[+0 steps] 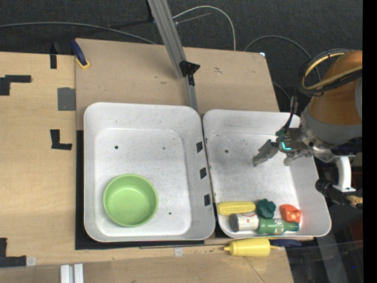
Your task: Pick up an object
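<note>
My gripper (274, 159) hangs over the middle of the right bin (235, 128), open, with nothing between its fingers. Along that bin's front edge lie a yellow corn-like piece (236, 207), a dark green lump (265, 206), an orange-red item (290, 214), a green bottle (277, 226) and a white can with a red band (243, 222). These objects sit well below and in front of the gripper, apart from it. A light green bowl (130, 200) rests in the front left corner of the left bin (141, 119).
A yellow squeeze bottle (250, 247) lies on the bench just outside the right bin's front rim. A grey pole (168, 28) slants down to the gap between the bins at the back. Cables loop on the dark floor behind the bench.
</note>
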`<state>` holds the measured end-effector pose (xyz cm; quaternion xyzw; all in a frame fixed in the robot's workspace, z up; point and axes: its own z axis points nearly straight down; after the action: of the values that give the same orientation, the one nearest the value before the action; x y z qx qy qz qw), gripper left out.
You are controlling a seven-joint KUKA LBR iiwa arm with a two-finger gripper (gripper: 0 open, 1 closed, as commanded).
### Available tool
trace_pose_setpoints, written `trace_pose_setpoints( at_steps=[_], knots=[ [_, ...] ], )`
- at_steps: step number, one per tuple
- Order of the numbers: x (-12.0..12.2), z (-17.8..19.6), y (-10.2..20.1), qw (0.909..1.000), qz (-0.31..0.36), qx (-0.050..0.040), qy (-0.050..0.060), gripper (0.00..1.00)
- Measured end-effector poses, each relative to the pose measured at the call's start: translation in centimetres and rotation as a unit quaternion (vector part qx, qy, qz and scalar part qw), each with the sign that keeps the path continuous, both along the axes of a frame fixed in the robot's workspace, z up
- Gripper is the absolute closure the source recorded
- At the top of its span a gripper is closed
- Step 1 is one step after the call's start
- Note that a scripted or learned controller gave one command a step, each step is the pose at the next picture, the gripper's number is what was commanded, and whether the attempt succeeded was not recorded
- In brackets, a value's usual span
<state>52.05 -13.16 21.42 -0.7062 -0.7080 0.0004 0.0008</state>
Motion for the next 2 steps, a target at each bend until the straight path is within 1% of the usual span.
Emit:
trace_pose_setpoints(
  at_steps=[1, 2],
  knots=[
    [0.0, -6.4, -0.3, 1.0000, -0.001, 0.0001, 0.003, 0.00],
    [0.3, -11.5, 0.7, 1.0000, 0.000, 0.0002, 0.003, 0.00]
  ],
)
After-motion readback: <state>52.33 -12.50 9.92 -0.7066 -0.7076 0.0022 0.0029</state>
